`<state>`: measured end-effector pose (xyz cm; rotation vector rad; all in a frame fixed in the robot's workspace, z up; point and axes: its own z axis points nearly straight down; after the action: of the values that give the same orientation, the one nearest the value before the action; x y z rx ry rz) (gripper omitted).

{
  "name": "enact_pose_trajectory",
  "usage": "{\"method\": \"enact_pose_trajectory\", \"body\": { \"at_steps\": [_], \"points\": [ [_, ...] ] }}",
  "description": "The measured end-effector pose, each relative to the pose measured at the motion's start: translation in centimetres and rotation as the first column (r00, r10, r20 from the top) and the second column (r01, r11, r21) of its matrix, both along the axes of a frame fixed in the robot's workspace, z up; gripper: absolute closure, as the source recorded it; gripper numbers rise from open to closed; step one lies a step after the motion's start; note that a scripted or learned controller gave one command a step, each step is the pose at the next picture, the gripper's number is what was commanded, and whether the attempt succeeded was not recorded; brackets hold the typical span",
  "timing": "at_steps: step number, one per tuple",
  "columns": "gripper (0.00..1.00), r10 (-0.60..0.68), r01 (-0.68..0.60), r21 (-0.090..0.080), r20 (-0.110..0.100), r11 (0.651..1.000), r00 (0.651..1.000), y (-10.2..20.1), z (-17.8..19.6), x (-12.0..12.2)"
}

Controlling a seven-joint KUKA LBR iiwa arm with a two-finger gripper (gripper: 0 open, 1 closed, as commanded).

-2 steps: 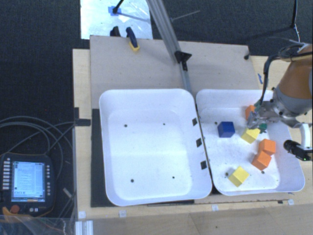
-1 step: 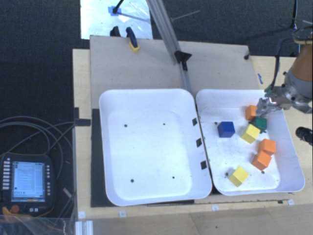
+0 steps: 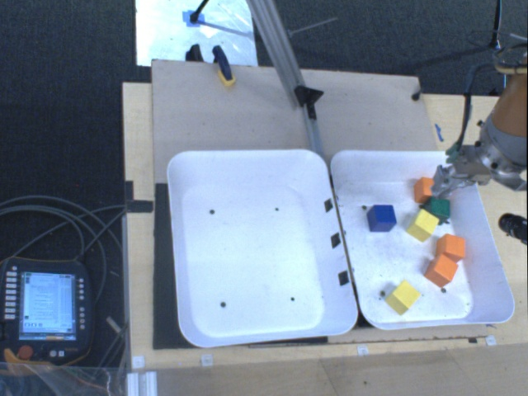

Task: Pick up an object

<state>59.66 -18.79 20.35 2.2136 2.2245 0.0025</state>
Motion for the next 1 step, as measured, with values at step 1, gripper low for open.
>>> {"method": "enact_pose_trajectory", "body": {
  "at_steps": [1],
  "points": [
    [1.0, 0.005, -0.005, 0.003, -0.001, 1.0, 1.0, 5.26, 1.72, -0.6]
  ]
}}
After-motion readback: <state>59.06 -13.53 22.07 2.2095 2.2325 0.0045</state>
